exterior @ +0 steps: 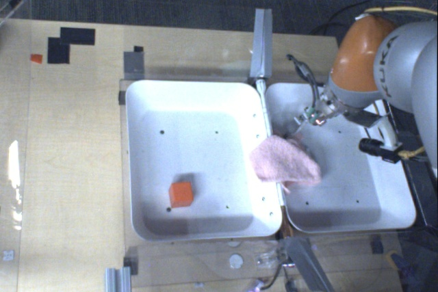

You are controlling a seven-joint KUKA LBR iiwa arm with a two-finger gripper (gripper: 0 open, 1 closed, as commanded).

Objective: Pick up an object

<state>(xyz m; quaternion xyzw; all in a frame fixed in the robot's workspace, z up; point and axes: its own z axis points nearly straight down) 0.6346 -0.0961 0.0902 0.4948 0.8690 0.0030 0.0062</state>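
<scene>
Gripper [303,131] sits over the cloth [285,162] on the 2 bins' divider; its grip state is unclear.

You see a soft, fuzzy pink cloth [286,162], two smooth white plastic-looking bins [198,96] with a faint sheen, a matt orange block [181,194], a pale wood-like bench [68,167], and the arm's glossy orange band [359,55].
</scene>
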